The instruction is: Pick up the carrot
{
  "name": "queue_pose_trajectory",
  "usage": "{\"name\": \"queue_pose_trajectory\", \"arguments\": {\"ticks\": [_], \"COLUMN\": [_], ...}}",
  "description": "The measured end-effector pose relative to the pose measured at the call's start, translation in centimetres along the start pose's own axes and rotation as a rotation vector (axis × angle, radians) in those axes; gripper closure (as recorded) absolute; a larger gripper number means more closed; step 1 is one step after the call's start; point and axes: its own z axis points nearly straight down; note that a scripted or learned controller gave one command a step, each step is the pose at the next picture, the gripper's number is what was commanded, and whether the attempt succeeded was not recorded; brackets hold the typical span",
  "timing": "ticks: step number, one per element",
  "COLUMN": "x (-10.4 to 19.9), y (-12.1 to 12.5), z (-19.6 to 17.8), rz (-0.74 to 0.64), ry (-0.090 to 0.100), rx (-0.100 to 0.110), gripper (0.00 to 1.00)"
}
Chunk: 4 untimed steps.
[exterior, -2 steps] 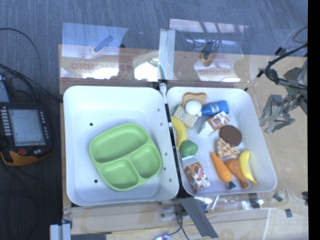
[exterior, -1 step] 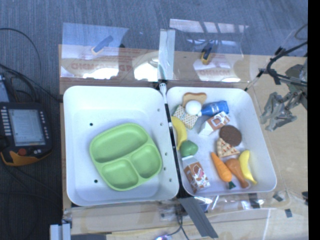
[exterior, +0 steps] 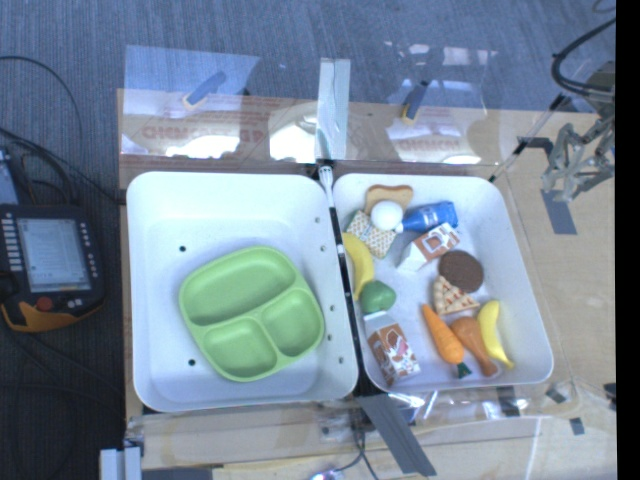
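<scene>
One carrot (exterior: 442, 335) lies in the right bin (exterior: 520, 268), front area, beside a second orange piece (exterior: 474, 345) and one of two bananas (exterior: 492, 332). One green divided plate (exterior: 252, 311) sits in the left bin (exterior: 160, 208). Gripper (exterior: 572, 173) is off past the right bin's far corner; can't tell its finger state.

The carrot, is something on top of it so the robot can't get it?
Nothing lies on the carrot. But it is squeezed in: another orange piece and a banana press along one side, and a waffle piece touches its top end.

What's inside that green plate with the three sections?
Nothing can be seen in the green plate: all three compartments show bare green. It lies flat in the left bin, and the bin floor beneath it is covered.
</scene>
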Motion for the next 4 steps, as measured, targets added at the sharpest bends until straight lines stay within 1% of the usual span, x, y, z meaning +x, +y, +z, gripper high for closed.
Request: {"name": "queue_pose_trajectory", "arguments": {"ticks": [1,2,3,4], "x": [-1.1,-2.6,-5.6,-5.8], "y": [-0.7,-1.6,-3.8,-3.2], "z": [0.3,3.8,2.4,0.7], "rz": [-0.226,-0.663,-0.973,-1.267], "ry": [0.000,0.000,-0.004,-0.004], "rx": [-0.001,-0.007,-0.003,-0.003], "gripper": [1.00,1.00,1.00,1.00]}}
